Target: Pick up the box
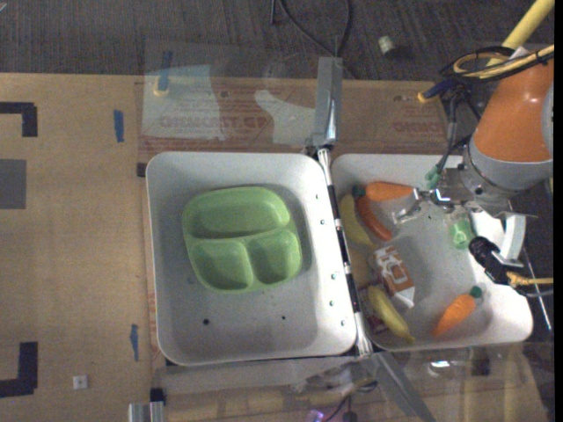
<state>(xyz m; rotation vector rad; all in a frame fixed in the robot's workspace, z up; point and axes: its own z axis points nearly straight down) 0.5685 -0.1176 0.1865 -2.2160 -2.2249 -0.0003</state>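
Two white bins were seen side by side on the bench (79, 236). In the left bin (167, 323) a green divided plate (243, 237) was laid, slightly towards the far side. In the right bin (510, 323) the box (395, 275) was found near the middle, towards the left wall, tilted, with an orange and white face turned up. A banana (388, 312) was placed just near of it, touching or almost touching, and a second banana (354, 221) lay along the left wall farther off. A carrot (385, 192) was seen at the far end and another carrot (456, 314) at the near right. The arm (515, 121) was reached in over the right bin's far right part. The jaws (433, 202) were held above the far carrot, well apart from the box; whether they were open could not be told, and nothing was seen between them.
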